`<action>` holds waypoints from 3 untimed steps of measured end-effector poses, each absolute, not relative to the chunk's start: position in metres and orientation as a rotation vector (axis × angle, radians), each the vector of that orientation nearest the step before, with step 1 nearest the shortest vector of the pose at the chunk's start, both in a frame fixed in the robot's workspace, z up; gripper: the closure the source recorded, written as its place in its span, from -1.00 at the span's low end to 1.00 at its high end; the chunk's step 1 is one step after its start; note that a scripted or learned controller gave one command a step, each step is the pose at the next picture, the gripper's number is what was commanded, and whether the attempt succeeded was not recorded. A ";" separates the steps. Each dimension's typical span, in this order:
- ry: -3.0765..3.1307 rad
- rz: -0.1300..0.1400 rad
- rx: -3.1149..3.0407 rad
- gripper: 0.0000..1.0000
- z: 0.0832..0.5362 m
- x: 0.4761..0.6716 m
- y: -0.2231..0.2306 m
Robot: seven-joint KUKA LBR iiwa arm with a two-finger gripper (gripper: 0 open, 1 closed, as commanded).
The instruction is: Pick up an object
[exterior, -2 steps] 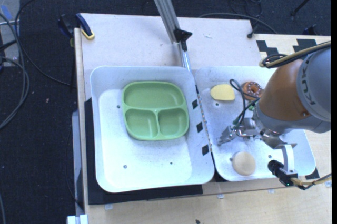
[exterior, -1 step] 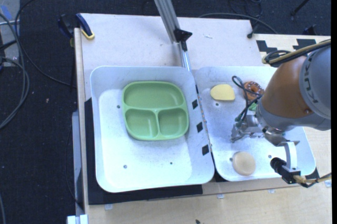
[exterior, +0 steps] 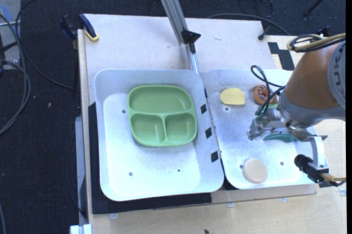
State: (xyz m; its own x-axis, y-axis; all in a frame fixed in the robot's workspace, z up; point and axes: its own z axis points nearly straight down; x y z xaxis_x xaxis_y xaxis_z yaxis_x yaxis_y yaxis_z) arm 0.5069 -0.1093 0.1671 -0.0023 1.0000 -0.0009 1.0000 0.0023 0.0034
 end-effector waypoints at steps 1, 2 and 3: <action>2.222 0.004 2.215 1.00 0.220 0.516 -0.103; 2.223 0.002 2.216 1.00 0.237 0.517 -0.103; 2.228 0.001 2.214 1.00 0.226 0.534 -0.050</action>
State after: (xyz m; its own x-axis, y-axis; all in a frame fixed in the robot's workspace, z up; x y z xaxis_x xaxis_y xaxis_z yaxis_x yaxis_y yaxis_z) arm 0.5335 -0.0504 0.2257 -0.0064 1.0000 0.0001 1.0000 0.0064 0.0004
